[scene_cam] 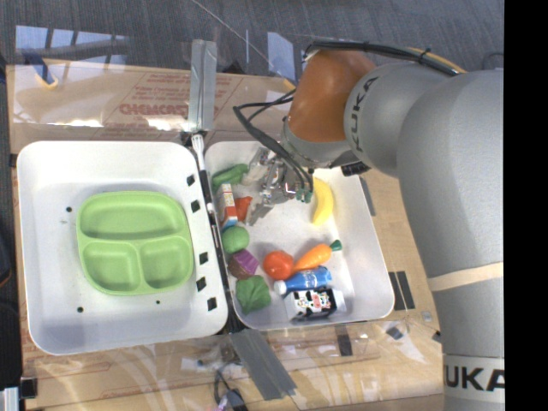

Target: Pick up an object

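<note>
We see 2 white bins side by side on the bench (103, 375). The left bin (43, 255) carries a green divided tray (133, 240) set in its middle, with bare white floor all around it up to the walls. The right bin (364, 255) is crowded along its left wall and near edge.

The gripper (276, 188) hangs over the far-left part of the right bin, metal fingers pointing down toward the floor of the bin. Whether the fingers are spread or closed we cannot tell; nothing is visibly between them.

Objects near the gripper: a green vegetable (229, 175) just left of it by the dividing wall, a small red and white carton (229, 204) below that, and a banana (323, 202) just to its right. Open floor lies between the gripper and the banana.

Toward the near edge: a green round item (235, 239), a purple item (244, 264), a tomato (276, 265), a carrot (313, 255), a blue bottle (306, 280), a black and white carton (317, 302), a leafy green item (253, 293). These sit close together, several touching.
</note>
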Action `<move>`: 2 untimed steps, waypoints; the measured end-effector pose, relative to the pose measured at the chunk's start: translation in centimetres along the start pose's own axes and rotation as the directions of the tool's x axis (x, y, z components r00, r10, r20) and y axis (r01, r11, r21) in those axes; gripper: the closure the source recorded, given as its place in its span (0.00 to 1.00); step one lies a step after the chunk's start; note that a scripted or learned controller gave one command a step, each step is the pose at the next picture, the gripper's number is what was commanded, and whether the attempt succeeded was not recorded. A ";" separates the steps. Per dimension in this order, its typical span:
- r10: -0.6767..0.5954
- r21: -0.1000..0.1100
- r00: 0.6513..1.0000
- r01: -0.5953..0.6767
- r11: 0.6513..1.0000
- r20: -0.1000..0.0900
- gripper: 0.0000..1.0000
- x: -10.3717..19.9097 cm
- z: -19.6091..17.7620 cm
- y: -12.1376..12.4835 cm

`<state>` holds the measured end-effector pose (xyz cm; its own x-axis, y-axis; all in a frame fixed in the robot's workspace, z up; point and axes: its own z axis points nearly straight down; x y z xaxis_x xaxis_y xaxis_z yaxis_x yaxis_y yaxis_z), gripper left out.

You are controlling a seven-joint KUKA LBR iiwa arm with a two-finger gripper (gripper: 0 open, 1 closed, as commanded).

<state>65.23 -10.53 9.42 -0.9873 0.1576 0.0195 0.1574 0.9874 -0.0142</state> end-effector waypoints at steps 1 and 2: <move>0.125 -0.015 0.992 -0.125 0.992 0.015 0.00 1.6 0.2 1.1; 0.146 -0.016 0.989 -0.146 0.989 0.013 0.00 2.0 0.3 0.9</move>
<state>63.40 -9.30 9.16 -0.9540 0.2997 0.0041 0.2997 0.9540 -0.0011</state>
